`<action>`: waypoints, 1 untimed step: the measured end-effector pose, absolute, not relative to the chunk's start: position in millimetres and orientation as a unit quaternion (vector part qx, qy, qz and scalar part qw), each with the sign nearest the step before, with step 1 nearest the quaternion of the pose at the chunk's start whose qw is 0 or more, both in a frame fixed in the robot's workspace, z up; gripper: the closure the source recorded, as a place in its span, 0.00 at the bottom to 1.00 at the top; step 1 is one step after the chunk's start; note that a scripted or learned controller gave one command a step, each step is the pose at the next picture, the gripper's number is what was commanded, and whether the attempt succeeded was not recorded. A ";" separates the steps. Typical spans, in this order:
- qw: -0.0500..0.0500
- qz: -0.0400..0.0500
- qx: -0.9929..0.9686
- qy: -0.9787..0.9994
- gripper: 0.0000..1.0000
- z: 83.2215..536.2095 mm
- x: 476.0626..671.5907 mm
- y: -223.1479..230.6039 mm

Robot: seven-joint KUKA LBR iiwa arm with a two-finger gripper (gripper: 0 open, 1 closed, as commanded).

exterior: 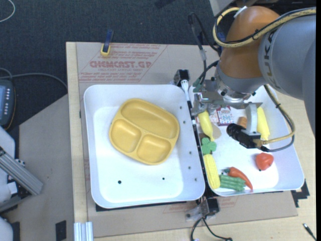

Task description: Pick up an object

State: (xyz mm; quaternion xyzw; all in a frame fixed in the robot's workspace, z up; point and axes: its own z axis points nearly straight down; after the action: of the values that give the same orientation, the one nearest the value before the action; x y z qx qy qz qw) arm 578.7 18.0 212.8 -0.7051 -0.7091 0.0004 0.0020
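Banana (205,124) partly hidden under gripper (214,103) in rt bin (286,179); jaw state can't tell.

Yellow clamp (106,44) on cardboard sheet (135,64)

Robotics lab setup: grey KUKA arm (281,49) with loose cables over two white bins (100,134) on a cardboard-covered bench (125,59), dark carpet floor (50,14), toy plastic food (213,172) and a yellow divided tray (144,130) as test props.
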 end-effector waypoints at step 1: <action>0.001 0.000 -0.707 -0.708 1.00 220.9 572.9 21.5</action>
State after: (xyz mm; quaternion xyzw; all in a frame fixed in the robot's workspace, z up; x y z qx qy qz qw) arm 572.9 21.5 220.9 -0.7065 -0.7077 0.0003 0.0012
